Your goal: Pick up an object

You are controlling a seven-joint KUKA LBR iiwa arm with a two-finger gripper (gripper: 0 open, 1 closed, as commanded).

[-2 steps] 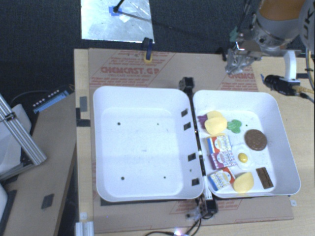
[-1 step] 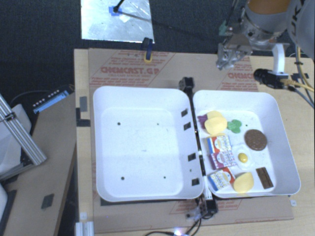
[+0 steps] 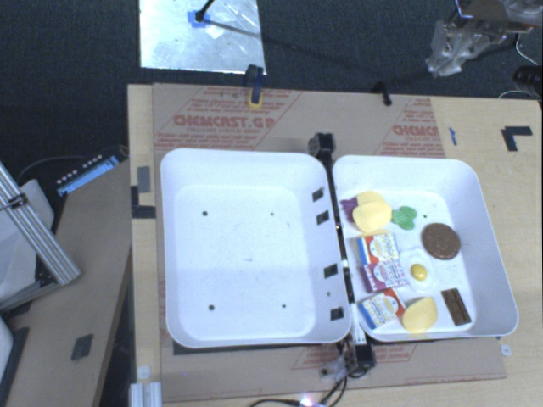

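Your claw (image 3: 447,58) sits at the top right of the view, well off the desk (image 3: 221,113) and over the dark floor; it shows pale and blurred, so you cannot tell how it stands, and nothing is seen in it.

Everything you could pick lies in the right bin (image 3: 488,219). Near its left wall you have a yellow pear-shaped toy (image 3: 371,214), with a small green piece (image 3: 405,217) just beside it on the right. Further right lies a round brown cookie (image 3: 441,241). Below the yellow toy, two small printed packets (image 3: 383,261) lie against each other, and a fried-egg toy (image 3: 418,272) rests just to their right. Toward the near edge you see another printed packet (image 3: 379,309), a yellow lemon-like toy (image 3: 420,315) touching it, and a dark brown chocolate bar (image 3: 456,306) just beside that.

The left bin (image 3: 182,176) lies alongside, joined to the right one by a black divider strip (image 3: 339,244).
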